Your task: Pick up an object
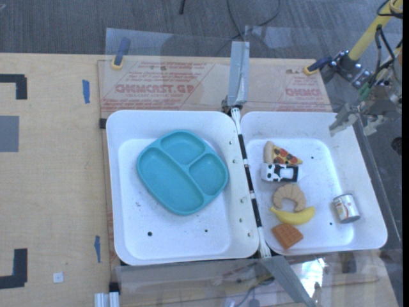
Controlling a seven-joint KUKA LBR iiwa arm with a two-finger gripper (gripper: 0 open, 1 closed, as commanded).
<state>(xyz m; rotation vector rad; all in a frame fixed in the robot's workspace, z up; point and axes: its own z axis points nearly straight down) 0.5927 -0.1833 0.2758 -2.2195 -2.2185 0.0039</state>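
Closest to the camera, a small orange waffle-like square lies at the near edge of the right bin, close to the seam where the two bins meet. At the far left, the wooden bench carries a few short strips of blue tape. Next comes the left bin, which holds a teal divided plate lying flat, towards the bin's far side. Past the seam, the right bin holds a loose column of toy foods along its left half: a pizza slice farthest from the camera, a black-and-white block touching it on the near side, then a croissant, and a yellow banana tucked against the croissant's near edge, just beyond the orange square. Well apart from these, a small silver can lies on its side near the bin's right wall. Farther right and away from the camera, the gripper hangs over the far right corner of the right bin, amid cables, well apart from every object; it is too small and cluttered to tell whether it is wide or narrow.
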